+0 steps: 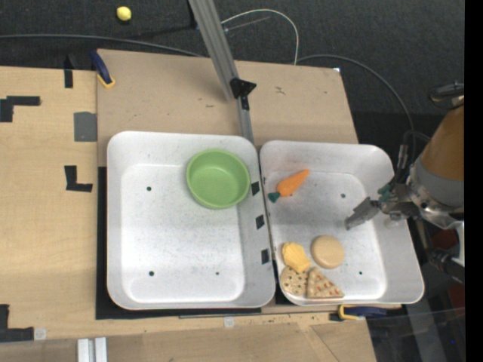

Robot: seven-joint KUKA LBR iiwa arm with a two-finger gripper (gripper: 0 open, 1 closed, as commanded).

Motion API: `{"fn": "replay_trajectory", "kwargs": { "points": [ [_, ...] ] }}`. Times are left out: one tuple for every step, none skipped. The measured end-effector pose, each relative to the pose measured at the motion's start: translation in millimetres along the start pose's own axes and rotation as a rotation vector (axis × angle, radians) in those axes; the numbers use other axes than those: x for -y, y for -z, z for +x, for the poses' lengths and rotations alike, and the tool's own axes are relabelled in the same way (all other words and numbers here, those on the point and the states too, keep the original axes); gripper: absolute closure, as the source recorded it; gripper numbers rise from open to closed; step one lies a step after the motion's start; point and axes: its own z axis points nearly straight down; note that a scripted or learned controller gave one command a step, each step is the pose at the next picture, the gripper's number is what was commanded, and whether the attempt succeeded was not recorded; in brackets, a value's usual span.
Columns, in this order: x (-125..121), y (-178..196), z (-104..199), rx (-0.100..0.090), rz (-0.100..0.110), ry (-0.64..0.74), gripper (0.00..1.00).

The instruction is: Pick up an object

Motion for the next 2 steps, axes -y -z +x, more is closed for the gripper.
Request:
{"fn": "replay_trajectory", "kwargs": {
  "points": [
    [0.0, 0.1, 0.0, 0.000, 0.000, 0.000, 0.00],
    [-4.6, -51.6, -7.4, 0.000, 0.005, -0.001, 0.00]
  ]
}}
